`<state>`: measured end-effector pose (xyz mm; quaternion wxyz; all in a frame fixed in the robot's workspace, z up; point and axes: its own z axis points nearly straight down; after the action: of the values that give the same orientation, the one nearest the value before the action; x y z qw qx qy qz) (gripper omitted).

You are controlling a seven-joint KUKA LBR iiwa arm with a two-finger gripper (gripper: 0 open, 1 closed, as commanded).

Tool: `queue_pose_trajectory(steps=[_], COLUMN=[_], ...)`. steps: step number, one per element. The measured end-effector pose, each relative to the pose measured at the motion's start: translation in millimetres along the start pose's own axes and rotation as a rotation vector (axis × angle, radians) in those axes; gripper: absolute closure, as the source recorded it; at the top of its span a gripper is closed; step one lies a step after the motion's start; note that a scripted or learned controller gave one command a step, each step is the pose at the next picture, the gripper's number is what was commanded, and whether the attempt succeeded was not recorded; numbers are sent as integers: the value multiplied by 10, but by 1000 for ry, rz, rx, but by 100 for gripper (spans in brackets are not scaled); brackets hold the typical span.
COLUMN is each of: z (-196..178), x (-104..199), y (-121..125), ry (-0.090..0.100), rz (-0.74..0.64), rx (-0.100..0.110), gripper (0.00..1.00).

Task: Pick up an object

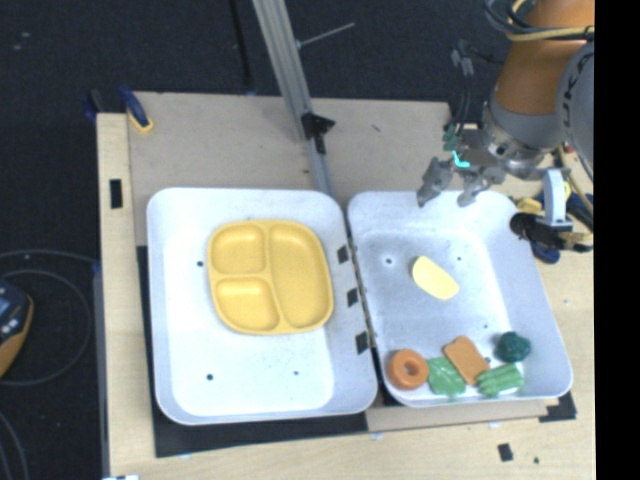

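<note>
My gripper (448, 195) hangs over the far edge of the right bin (395, 303), its two fingers spread open with nothing between them. A pale yellow oval piece (435, 277) lies in the middle of that bin, below and slightly left of the gripper. Along the bin's near edge sit an orange ring (407, 368), a light green piece (445, 378), an orange-brown block (465, 357), a second green piece (499, 378) and a dark green lump (514, 346).
The left bin (180, 368) holds a yellow plate (269, 275) with three compartments. A slanted metal pole (288, 73) rises behind the bins, ending near their shared far corner. Bare bench board surrounds both bins.
</note>
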<state>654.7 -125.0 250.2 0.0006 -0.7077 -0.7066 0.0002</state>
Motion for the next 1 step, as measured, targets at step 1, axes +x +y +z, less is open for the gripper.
queue_pose_trajectory(steps=[1], z=[-16], x=[1], y=[8], ry=[0], rz=[0], rx=[-3], gripper=[0])
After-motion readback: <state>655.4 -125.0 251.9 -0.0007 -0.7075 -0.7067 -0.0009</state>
